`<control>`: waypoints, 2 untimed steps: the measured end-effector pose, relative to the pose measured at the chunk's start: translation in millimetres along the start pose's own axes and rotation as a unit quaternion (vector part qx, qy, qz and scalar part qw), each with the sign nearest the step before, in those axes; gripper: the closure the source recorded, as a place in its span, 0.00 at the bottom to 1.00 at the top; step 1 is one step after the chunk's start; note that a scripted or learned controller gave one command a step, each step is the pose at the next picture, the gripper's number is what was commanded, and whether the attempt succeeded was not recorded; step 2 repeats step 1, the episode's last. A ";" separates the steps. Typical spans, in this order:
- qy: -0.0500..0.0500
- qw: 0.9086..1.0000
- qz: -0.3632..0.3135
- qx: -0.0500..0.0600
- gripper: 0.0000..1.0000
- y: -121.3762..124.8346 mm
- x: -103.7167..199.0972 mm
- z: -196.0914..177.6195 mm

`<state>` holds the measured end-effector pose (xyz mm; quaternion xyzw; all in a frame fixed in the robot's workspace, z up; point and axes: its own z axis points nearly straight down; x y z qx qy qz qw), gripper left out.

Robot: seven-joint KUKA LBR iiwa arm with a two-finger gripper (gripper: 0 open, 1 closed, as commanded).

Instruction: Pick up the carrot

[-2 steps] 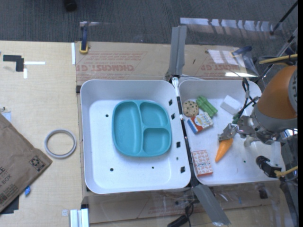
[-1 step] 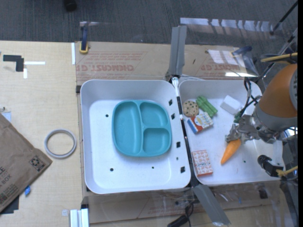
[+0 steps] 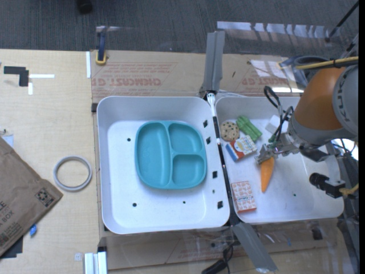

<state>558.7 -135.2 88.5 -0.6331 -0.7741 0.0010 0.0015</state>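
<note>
Gripper [image 3: 268, 156] at carrot [image 3: 266, 174] top end in right bin [image 3: 296, 207], finger spread and hold unclear

- I see bright, even overhead light on both white bins [image 3: 108, 170].
- Soft shadows lie under the teal plate [image 3: 171, 154].
- Focus looks slightly soft throughout.

The cardboard sheet [image 3: 154, 70] behind the bins bears upside-down red lettering; the brown box [image 3: 20, 193] reads "BOX".
</note>
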 end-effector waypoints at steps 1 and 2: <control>-0.001 1.000 -0.028 0.000 1.00 27.0 73.9 -100.1; -0.001 1.000 -0.028 0.000 1.00 27.0 73.9 -100.1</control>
